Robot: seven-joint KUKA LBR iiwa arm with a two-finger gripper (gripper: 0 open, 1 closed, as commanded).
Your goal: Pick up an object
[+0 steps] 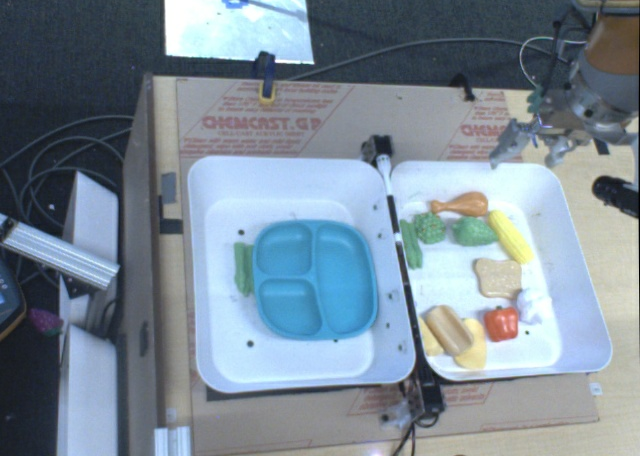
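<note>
Plainly, the camera view puts the toy food in the right bin (575,244): a drumstick (461,205) near the far rim, broccoli (430,228), a corn cob (509,235), bread (498,276), a red pepper (502,323) and a hot dog (446,329) toward the near edge. They look light, stiff plastic and likely slippery; the drumstick's narrow shank seems the surest place to pinch. The end effector (532,144) hangs open and empty above the far rim. The broccoli crowds the drumstick. The left bin (215,184) carries a blue tray (316,278).
</note>
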